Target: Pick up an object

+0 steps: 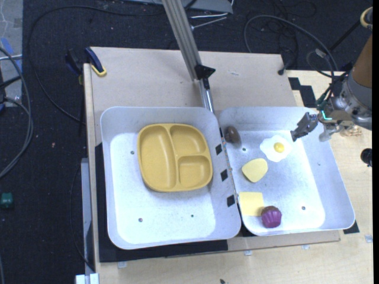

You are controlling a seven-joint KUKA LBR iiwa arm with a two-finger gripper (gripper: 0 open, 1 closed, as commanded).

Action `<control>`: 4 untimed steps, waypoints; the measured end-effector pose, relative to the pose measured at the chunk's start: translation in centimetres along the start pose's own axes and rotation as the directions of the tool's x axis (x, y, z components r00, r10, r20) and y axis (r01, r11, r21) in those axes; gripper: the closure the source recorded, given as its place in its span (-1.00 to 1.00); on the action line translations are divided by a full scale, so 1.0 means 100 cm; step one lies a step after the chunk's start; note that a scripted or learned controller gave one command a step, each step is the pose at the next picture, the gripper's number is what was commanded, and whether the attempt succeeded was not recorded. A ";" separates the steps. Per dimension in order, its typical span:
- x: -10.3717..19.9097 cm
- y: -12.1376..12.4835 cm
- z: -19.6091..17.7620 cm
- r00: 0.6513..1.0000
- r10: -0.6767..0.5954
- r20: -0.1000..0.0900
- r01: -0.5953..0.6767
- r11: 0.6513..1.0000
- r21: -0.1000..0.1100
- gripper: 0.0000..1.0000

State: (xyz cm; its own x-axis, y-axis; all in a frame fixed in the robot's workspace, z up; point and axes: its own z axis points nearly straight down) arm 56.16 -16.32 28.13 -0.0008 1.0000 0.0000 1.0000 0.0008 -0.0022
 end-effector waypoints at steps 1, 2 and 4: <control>0.000 0.001 -0.001 1.000 0.000 0.000 0.000 1.000 -0.002 -1.00; -0.002 0.000 0.042 1.000 0.001 0.000 -0.001 1.000 0.001 -1.00; 0.008 0.004 0.137 1.000 0.001 0.000 -0.001 1.000 0.002 -1.00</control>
State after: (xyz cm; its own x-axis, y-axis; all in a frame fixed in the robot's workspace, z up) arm 56.48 -15.56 14.42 0.0007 1.0000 0.0004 1.0000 -0.0007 -0.0040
